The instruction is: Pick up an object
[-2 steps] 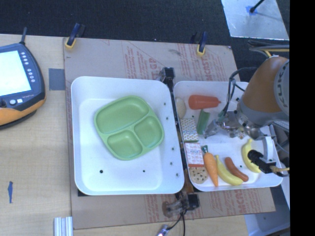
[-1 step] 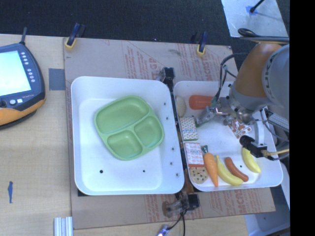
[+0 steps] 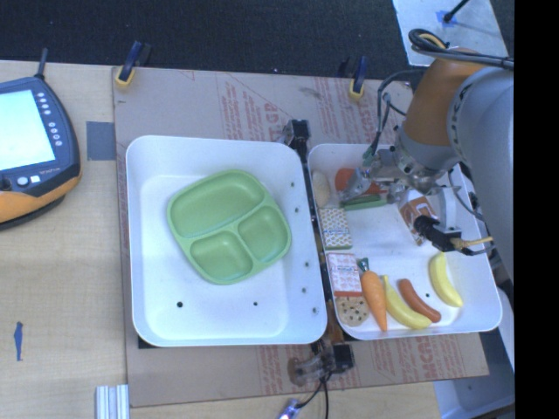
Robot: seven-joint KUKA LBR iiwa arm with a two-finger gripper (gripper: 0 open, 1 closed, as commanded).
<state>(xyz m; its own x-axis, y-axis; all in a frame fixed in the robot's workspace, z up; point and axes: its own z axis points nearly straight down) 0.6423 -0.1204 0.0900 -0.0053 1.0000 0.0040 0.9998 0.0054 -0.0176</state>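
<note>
The gripper [image 3: 382, 175] sits low in the right bin [image 3: 476, 321], far end; finger state cannot be determined. Beneath it a green bar [image 3: 362, 202] lies nearly crosswise, beside a red item [image 3: 346, 180]. Carrot [image 3: 375, 299], sausage [image 3: 419, 299] and bananas [image 3: 445, 279] occupy the near end.

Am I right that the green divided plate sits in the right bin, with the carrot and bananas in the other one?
Not quite. The camera view shows the green divided plate in the left bin. The carrot and bananas lie in the right bin.
</note>
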